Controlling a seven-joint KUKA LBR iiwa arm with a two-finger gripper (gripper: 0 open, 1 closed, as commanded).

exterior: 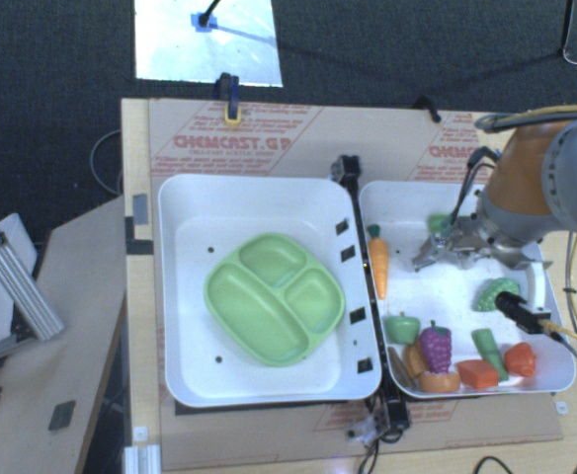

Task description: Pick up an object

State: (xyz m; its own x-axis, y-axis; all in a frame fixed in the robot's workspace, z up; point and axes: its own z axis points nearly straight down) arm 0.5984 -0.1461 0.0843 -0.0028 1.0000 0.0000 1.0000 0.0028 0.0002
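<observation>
My gripper (pixel 439 254) reaches in from the right and is low over the back part of the right bin (pixel 466 197). A small green toy (pixel 439 223) lies just behind it, close to or touching it. An orange carrot (pixel 377 262) lies to the gripper's left along the bin's left wall. A green leafy toy (pixel 496 292) sits to its front right. Along the front of the bin lie a green pepper (pixel 402 326), purple grapes (pixel 435 346), a red piece (pixel 478 373), a green pickle (pixel 488 345) and a tomato (pixel 521 360).
The left bin (pixel 200 205) holds a light green divided plate (pixel 274 299). Black clips (pixel 348 171) join the bins along the middle wall. The arm's grey body with its orange band (pixel 526 181) hangs over the right bin's back right corner.
</observation>
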